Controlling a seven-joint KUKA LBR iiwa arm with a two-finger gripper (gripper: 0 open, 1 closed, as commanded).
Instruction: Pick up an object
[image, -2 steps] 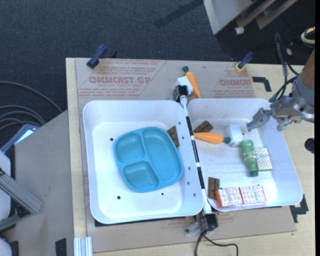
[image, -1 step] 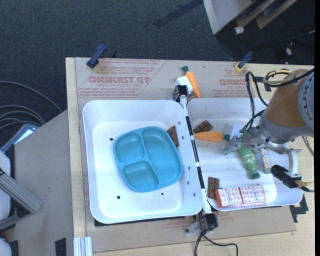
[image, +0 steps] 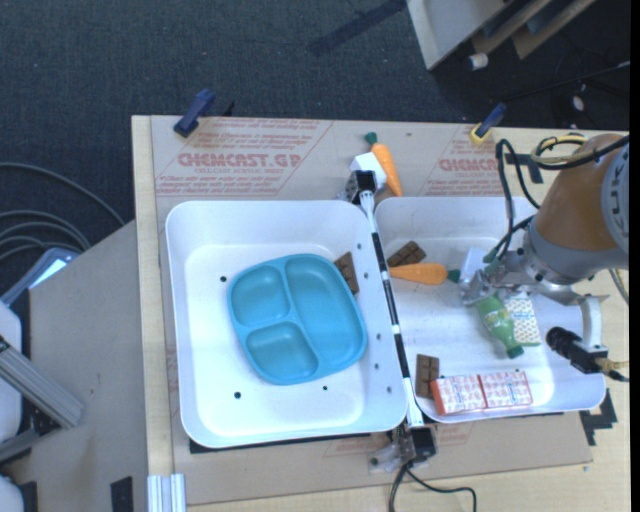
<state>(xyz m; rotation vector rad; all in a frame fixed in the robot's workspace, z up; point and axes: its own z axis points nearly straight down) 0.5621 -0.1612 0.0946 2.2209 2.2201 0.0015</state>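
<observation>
The gripper (image: 483, 290) hovered over a green packet (image: 499, 322) in the right bin (image: 560, 400) — finger state unclear.

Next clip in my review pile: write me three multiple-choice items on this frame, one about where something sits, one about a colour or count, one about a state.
1. Where does the blue divided plate lie?
A. in the left bin
B. in the right bin
C. on the bare bench

2. How many compartments does that plate have?
A. two
B. three
C. five

3. How does the orange carrot in the right bin lie?
A. standing on end
B. hanging from the pincer
C. flat on the bin floor

Answers:
1 A, the plate sits inside the left bin.
2 B, its ridges mark off three wells.
3 C, it rests lengthwise on the floor, left of the pincer, which is low over a green packet.
</observation>
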